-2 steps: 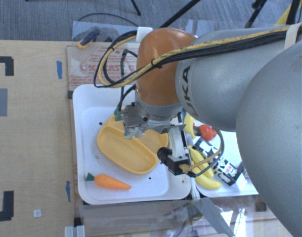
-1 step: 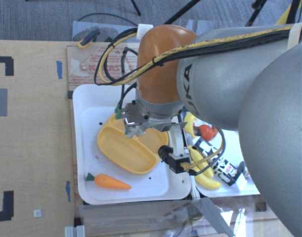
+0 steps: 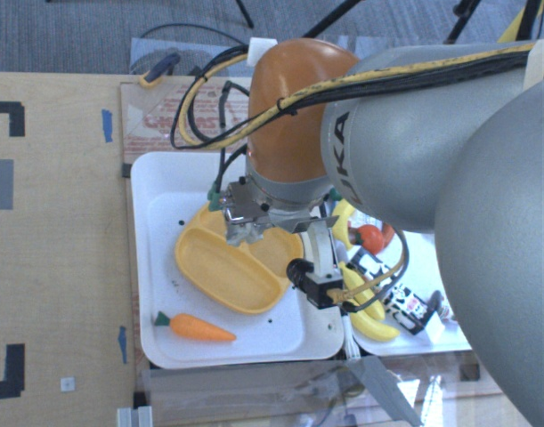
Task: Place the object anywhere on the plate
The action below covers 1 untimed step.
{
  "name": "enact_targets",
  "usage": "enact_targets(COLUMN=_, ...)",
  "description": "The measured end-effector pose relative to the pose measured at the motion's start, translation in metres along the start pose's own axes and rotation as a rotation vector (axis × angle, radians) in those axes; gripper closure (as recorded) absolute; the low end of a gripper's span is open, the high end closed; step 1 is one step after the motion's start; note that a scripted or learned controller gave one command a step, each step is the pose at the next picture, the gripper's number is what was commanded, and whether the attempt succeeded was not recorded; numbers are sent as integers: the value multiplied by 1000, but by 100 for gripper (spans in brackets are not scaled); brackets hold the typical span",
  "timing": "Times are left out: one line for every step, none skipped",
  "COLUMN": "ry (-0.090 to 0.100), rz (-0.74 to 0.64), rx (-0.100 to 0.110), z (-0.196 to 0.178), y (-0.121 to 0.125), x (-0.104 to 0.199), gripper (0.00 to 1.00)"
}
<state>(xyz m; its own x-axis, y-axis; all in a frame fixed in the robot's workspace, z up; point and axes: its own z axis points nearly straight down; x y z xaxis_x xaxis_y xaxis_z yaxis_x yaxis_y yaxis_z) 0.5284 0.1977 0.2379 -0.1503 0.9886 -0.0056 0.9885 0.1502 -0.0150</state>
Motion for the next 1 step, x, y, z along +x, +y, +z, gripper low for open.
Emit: enact_targets(ry=5, rz=-105, rx=-15, z=139, y=28, x=18, gripper=100)
